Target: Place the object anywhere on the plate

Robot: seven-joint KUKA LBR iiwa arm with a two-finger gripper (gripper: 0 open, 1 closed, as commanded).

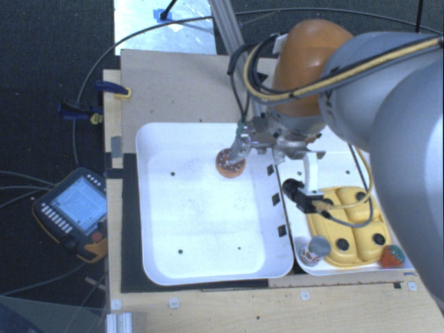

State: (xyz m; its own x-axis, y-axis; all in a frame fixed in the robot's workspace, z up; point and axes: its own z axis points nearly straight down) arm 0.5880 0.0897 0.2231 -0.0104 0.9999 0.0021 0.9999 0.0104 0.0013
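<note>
The arm reaches in from three o'clock and bends down over the seam between the two white bins on the desk (180, 96). Its hand (238, 157) hangs at the twelve o'clock end of the left bin (201, 262), directly over a small round brownish object (230, 164), which looks like a doughnut or biscuit. The hand touches or nearly touches the object, but whether it is spread, pressed together or pinching the object cannot be told from this slanted view, because the wrist covers the tips.

The object lies on the bin floor close to the top wall, toward the right side. The right bin (347, 269) holds a yellow plate (347, 245) with hollows in it, at four o'clock from the object, well apart across the bin walls. A small grey-topped cup (316, 248) sits at the plate's lower left edge and a red strawberry-like piece (393, 257) at its lower right.

The arm probably stands this way to take the object from above, so it can be carried over the divider to the plate.
</note>
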